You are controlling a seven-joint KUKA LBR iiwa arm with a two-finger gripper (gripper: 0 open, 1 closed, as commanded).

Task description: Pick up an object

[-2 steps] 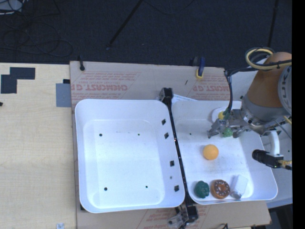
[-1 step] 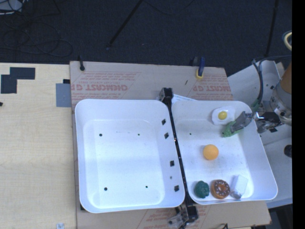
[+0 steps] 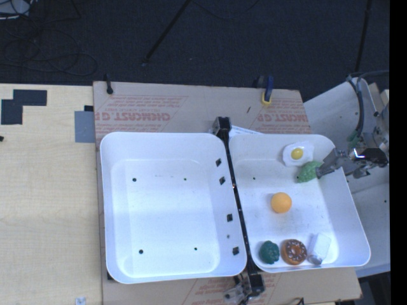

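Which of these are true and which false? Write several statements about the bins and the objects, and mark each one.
1. The orange ball lies in the right bin. True.
2. The fried egg sits in the left bin. False: it is in the right bin, near its far wall.
3. The donut lies between the dark green object and a white object. True.
4. The gripper hovers over the left bin. False: it is at the right bin's right side, by the light green object.
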